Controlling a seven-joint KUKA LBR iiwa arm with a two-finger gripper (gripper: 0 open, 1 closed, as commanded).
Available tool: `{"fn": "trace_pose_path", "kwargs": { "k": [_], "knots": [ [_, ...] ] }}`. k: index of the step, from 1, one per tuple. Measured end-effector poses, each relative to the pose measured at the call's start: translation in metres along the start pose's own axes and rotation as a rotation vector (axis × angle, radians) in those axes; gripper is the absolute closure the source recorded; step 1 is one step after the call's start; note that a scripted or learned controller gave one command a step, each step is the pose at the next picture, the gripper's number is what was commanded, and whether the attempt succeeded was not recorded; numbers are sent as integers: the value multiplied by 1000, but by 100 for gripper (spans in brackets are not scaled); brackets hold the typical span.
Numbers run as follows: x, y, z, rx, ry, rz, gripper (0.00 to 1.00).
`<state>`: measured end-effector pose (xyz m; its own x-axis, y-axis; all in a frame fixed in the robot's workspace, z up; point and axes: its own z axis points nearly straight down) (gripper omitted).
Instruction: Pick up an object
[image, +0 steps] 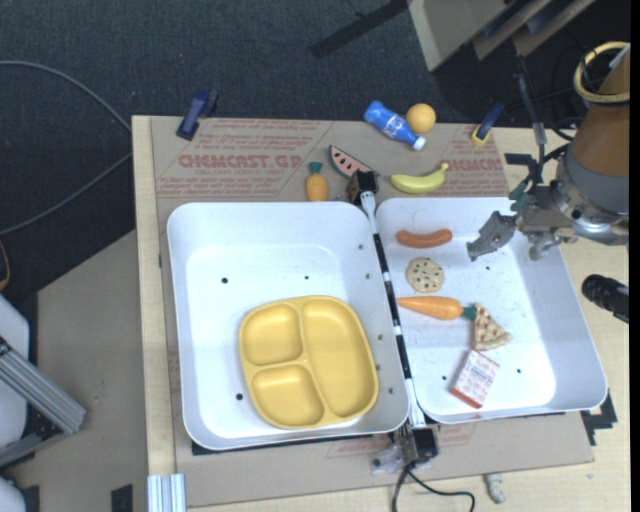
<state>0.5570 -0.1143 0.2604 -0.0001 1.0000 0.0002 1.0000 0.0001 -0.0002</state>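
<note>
Two shallow white bins are being shown side by side, a left bin (190, 250) and a right bin (560, 340). One yellow divided plate (305, 360), with three compartments, is being held in the left bin. Five items are being counted in the right bin: one sausage (424, 238), one cookie (424, 274), one carrot (432, 308), one pizza slice (488, 328) and one small red-and-white packet (476, 379). Five items are being counted on the board behind the bins: one banana (419, 180), one blue bottle (392, 124), one orange (422, 117), one watermelon slice (346, 160) and one small orange carrot-like piece (317, 186). Two blue clamps (195, 114) are being seen at the board's far edge.
</note>
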Motion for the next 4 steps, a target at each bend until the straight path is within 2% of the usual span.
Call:
{"fn": "trace_pose_path", "kwargs": {
  "k": [1,2,3,4],
  "knots": [
    [5,15,162,3,1,1,0],
    [19,-21,176,3,1,1,0],
    [19,-21,166,0,0,2,100],
    [71,-14,75,-2,0,-1,100]
  ]
}}
